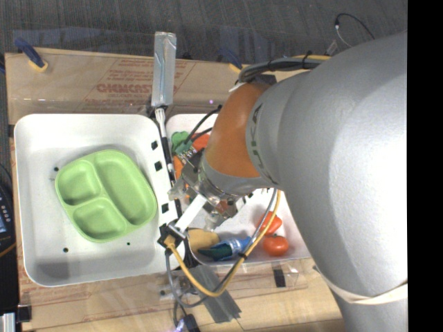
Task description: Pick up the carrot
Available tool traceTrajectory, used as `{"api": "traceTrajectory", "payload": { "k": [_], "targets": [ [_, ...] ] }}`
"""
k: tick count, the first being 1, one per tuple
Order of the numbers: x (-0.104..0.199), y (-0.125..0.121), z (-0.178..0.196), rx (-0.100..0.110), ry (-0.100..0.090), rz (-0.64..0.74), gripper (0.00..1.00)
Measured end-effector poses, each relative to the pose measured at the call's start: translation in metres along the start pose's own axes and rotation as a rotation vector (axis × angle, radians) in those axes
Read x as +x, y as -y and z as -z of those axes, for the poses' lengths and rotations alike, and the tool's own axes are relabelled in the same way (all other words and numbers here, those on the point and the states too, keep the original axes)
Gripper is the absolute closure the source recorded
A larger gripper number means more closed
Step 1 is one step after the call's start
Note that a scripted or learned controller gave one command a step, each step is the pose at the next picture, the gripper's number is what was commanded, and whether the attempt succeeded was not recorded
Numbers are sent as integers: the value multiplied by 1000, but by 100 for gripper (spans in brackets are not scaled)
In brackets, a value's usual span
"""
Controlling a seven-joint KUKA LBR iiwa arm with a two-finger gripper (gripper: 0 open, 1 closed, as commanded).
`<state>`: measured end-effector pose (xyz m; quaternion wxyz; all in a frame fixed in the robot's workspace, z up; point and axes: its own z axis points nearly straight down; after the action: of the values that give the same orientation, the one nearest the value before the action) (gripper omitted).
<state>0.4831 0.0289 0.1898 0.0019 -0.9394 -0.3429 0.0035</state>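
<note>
- The gripper (206, 209) hangs low over the right bin (299, 253), at its near-left part, under the arm's glossy orange band. It is a clutter of dark metal parts, and a white bar slants down-left from it toward the wall between the bins. Whether the claw is wide or narrow cannot be told, and nothing can be seen held in it.
- The carrot (269, 224), as best it can be made out, is the smooth orange-red tapered piece in the near-right part of the right bin. It lies slanted, its thin end pointing down-left, and a yellow cable crosses in front of it.
- The carrot lies to the right of the gripper and a little nearer the front wall, close to it but apart.
- A round, shiny red tomato (277, 245) sits just below the carrot, about touching it.
- A blue object (232, 247) and a tan rounded object (201, 238) lie along the front wall, below the gripper.
- At the far-left corner of that bin a green lump (181, 142) sits beside another orange bit (201, 142). The arm covers much of both, so their shapes are unclear.
- The left bin (41, 144) is smooth white plastic with rounded corners. It holds a matte light-green divided plate (105, 194) with three compartments, turned at an angle.
</note>
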Motion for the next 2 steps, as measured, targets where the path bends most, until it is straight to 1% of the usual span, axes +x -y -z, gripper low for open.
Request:
{"api": "traceTrajectory", "payload": {
  "k": [1, 2],
  "targets": [
    [-45, -52, 1, -3, -4, -404, 0],
    [-29, -23, 1, 0, -3, -489, 0]
  ]
}}
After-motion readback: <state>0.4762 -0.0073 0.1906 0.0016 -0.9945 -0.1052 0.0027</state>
